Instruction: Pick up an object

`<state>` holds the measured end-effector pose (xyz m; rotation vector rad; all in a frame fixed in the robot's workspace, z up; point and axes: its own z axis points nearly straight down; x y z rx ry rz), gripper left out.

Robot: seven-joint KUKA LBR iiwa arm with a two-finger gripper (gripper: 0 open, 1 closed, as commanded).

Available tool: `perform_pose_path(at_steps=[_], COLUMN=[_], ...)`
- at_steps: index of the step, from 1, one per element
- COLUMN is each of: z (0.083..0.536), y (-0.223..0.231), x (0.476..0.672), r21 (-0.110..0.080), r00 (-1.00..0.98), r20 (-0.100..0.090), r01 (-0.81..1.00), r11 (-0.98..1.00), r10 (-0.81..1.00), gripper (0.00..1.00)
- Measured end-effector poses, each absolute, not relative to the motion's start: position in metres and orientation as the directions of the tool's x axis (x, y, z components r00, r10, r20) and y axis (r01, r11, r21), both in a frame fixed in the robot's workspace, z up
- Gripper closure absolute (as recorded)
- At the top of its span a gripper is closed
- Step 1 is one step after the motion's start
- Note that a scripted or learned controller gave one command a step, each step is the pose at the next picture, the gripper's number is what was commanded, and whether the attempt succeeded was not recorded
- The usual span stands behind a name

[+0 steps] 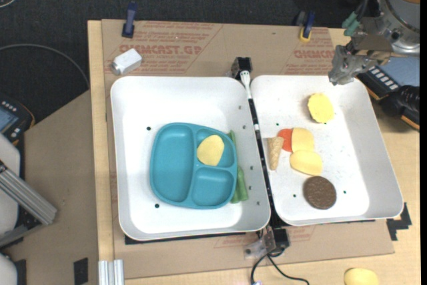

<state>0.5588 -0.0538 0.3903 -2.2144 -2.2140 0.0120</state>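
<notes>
- The gripper hangs over the far edge of the right bin, at that bin's back rim, with the grey arm reaching in from the right behind it.
- Whether it is spread or pressed together cannot be told; nothing shows between its tips.
- Nearest to it, just in front and slightly left, lies a round yellow piece on the bin floor, apart from the gripper.
- Further toward the front from the gripper sits a cluster: an orange piece, a yellow block touching it, and a yellow lump just in front of the block.
- A pale beige stick lies at the left of that cluster, near the bin's left wall.
- Furthest forward of the gripper in this bin is a brown disc, just in front of the yellow lump.
- Well to the gripper's left is the left bin, side by side with the right one.
- In it rests a blue tray with compartments; a yellow slice lies in its far right compartment.
- A green strip lies along the tray's right edge, between the tray and the bin wall.
- Both bins stand on a cardboard sheet; a small white block lies on it, far left of the gripper.
</notes>
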Motion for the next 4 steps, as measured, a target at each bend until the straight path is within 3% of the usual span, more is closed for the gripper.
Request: perform_pose_path(at_steps=[1, 2, 3, 4], z=[0.493, 0.383, 0.284, 0.34], y=[-0.045, -0.036, -0.003, -0.018], x=[0.589, 0.553, 0.588, 0.553], r21=[0.014, -0.012, -0.01, 0.006], r00=[-0.003, 0.002, -0.004, 0.002], r20=[-0.001, 0.001, 0.001, 0.0], r01=[1.0, 1.0, 1.0, 1.0], r11=[0.003, -0.001, 0.004, -0.002], r10=[1.0, 1.0, 1.0, 1.0], gripper=[1.0, 1.0, 1.0, 1.0])
